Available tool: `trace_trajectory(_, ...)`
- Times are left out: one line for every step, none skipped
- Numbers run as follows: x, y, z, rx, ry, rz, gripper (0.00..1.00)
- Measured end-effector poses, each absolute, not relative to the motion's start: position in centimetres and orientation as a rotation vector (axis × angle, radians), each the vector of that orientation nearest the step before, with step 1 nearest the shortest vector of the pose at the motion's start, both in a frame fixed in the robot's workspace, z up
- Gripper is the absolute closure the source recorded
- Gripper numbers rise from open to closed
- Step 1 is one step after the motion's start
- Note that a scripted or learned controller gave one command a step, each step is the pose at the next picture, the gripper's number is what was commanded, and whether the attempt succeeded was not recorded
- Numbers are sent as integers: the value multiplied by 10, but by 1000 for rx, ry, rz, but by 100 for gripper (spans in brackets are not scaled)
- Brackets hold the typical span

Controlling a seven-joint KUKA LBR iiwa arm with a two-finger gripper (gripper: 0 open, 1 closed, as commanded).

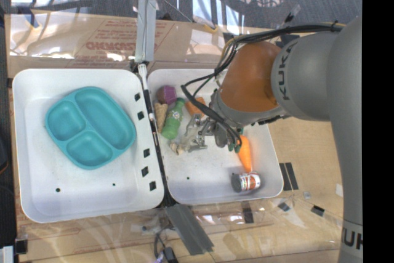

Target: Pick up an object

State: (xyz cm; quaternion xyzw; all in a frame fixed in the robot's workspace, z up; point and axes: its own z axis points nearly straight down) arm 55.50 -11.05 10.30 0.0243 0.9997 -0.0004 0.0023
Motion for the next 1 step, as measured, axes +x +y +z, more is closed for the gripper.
trace_trajectory(556, -109, 113, 62, 3133, -2, 100)
